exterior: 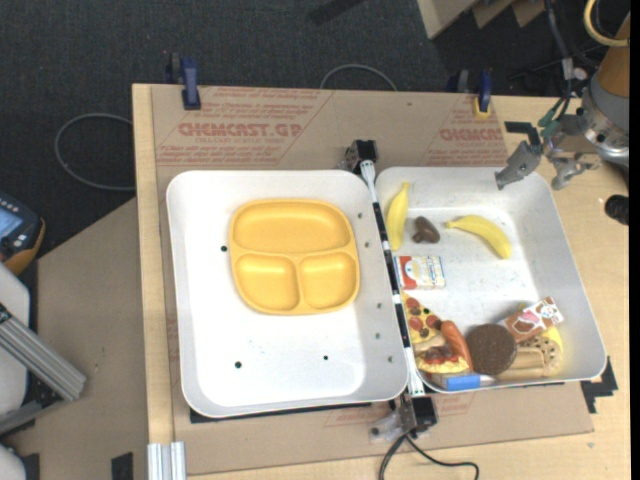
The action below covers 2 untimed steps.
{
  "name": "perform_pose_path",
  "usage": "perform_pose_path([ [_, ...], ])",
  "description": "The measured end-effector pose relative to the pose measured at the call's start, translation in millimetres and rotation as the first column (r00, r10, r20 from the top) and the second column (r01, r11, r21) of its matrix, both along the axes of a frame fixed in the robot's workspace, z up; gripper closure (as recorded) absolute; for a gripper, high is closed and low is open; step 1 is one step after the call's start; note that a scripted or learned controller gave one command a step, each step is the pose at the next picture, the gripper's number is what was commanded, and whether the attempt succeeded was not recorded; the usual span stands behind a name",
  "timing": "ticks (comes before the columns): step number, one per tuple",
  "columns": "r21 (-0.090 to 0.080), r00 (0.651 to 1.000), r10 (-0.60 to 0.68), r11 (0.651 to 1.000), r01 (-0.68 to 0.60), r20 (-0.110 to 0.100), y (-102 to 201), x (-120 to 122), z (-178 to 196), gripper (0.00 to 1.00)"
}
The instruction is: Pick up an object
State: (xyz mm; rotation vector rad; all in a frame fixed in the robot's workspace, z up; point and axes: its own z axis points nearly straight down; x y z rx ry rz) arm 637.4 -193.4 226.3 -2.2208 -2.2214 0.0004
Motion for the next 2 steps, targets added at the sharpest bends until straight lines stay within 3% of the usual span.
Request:
perform_pose_path([
  [1, 0.003, 1.000, -0.002, 1.000, 0.002, -0.011, -8.0, -10.1, -113.4, 0.00],
  [2, 0.004, 1.000, 0.000, 1.000, 0.000, -0.004, -18.6, -25.2, -143.4, 0.00],
])
